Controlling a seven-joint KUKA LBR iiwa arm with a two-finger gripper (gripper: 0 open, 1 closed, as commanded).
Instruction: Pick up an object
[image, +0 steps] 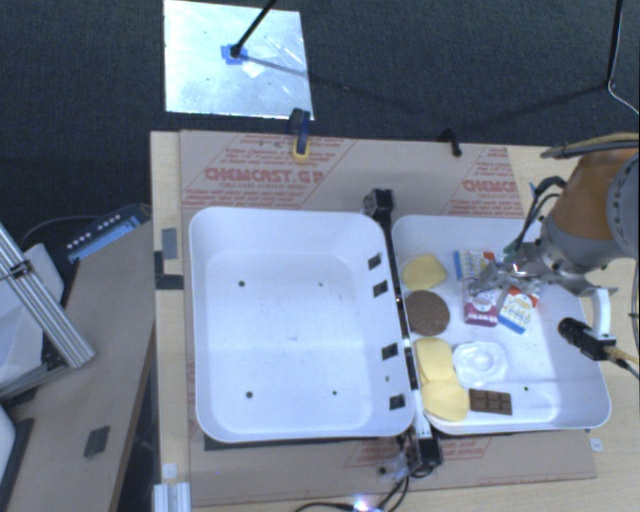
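- At the right of the frame, the grey arm reaches over the right bin (590, 400), its pincer (497, 277) low among the packets near the bin's upper middle; whether it is wide, narrow or holding anything I cannot tell, as the metal blurs into the wrappers.
- Just under the pincer lie a small purple-and-white packet (481, 311) and a red, white and blue packet (516, 309), side by side; a blue-striped packet (466, 264) sits just above. Judging by the pincer's place, one of these is the likely target.
- Toward the bin's left wall, the loose items lie in a column: a yellow piece (424, 271), a brown round disc (428, 312), two more yellow pieces (436, 360) (447, 401), plus a white round item (479, 361) and a dark chocolate-like bar (491, 403). They appear simply scattered for picking.
- The left bin (290, 320) serves, presumably, as the drop side.
- Under the bins, the worktop sheet (265, 165) reads "CHEMCAST GP" in red; packet print is too small to read.
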